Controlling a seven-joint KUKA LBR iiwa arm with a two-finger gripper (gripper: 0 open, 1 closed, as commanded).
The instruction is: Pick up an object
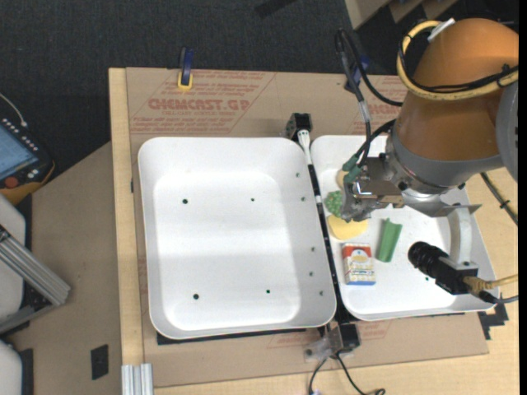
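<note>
Hovering at the right bin's (412, 301) left edge, the end effector (360, 206) sits over a green and yellow item (342, 216); its grip state cannot be told.

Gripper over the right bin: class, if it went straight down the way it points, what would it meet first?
Most likely the yellow object lying just under the gripper, with a green leafy item beside it. Depth is hard to judge from this slanted view, so the leafy item could be touched first. The right bin floor lies beneath both.
</note>
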